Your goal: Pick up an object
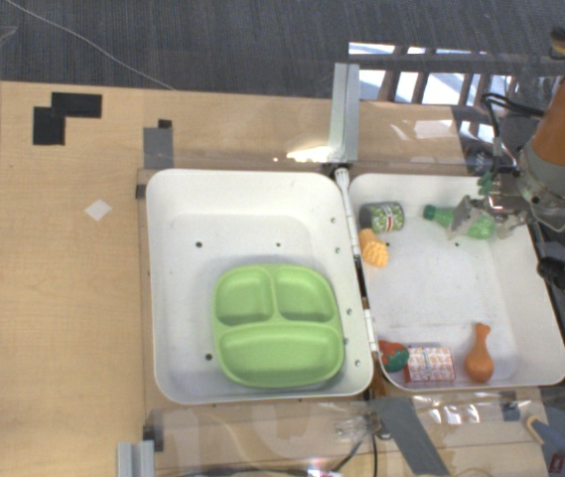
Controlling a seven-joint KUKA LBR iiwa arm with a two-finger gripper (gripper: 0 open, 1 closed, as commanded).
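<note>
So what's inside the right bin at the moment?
The right bin holds a green can, a yellow-orange piece, a green bottle at the gripper, a small patterned box and an orange gourd-shaped toy. Anything under the arm is covered.

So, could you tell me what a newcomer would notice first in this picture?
Probably the bright green divided plate lying in the left bin. Next, the gripper at the right bin's far edge, over a green bottle, with a can and an orange toy nearby.

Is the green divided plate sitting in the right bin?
No, the green divided plate lies in the left bin, while the right bin holds small items.
</note>
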